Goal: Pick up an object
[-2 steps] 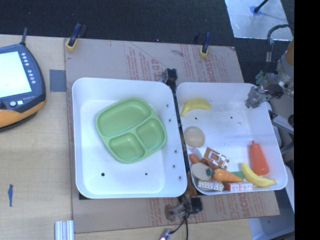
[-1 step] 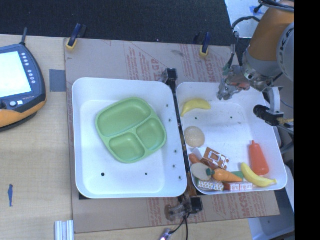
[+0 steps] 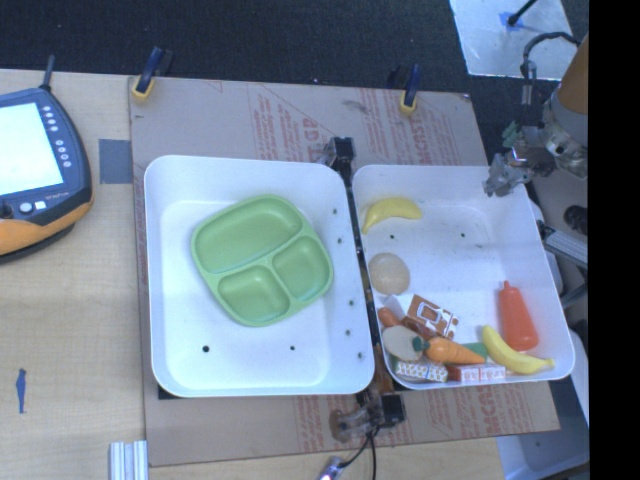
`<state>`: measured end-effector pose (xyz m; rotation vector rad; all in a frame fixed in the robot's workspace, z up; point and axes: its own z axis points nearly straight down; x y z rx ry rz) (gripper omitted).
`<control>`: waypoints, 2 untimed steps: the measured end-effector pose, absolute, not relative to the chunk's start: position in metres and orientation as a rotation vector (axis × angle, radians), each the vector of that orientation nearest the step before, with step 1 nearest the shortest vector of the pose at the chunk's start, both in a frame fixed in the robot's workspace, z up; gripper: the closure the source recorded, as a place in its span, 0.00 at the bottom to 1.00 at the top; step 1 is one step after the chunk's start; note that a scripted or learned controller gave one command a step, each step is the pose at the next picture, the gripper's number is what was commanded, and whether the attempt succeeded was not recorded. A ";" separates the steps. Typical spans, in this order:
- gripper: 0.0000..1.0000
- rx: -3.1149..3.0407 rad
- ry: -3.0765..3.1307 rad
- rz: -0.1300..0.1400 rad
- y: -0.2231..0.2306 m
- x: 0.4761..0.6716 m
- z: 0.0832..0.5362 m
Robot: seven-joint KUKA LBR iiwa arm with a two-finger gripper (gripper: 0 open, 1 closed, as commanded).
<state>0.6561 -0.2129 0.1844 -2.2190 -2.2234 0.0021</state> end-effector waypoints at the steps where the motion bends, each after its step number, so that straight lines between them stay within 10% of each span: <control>1: 1.00 -2.215 -2.228 0.003 -0.213 0.657 0.195; 2: 0.00 -2.214 -2.228 0.003 -0.213 0.656 0.195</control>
